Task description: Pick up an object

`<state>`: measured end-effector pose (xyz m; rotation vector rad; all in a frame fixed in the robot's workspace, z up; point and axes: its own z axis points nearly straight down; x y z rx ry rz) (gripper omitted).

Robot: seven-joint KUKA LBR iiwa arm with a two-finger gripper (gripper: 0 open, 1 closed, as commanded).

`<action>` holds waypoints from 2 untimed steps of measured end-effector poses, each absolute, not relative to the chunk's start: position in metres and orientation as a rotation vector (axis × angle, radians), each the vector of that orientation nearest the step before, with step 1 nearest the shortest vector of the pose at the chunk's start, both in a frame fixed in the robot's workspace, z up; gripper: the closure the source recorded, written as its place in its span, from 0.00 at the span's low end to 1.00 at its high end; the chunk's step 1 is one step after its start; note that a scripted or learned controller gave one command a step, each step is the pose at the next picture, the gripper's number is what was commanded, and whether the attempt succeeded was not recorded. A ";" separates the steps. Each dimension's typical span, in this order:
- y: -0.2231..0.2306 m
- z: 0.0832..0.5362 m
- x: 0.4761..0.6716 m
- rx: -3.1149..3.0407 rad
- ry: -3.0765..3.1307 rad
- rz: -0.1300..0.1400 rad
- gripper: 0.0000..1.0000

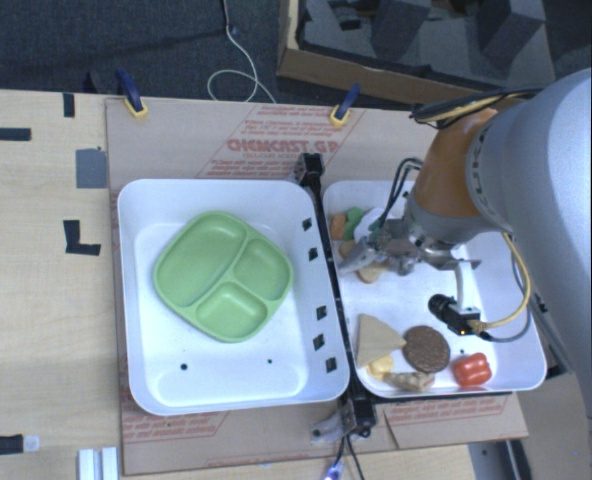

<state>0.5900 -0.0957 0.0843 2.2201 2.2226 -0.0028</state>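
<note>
So in the right bin [506, 373], nearest the camera, there's a little pile of toy food: a red tomato [471, 369], a brown round cookie [426, 348], a pale cheese wedge [376, 336] and some small bits beside them. Further back in that bin the gripper [376, 253] sits low over a few more pieces by the divider, something orange and green [353, 220] just past it. Can't tell whether the jaws are clenched or released. The left bin [141, 268] has a green divided plate [224, 275]. Everything sits on the bench [36, 298].
</note>
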 end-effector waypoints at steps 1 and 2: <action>-0.096 0.093 0.591 2.219 2.224 -0.004 1.00; -0.035 0.190 0.645 2.207 2.225 0.012 1.00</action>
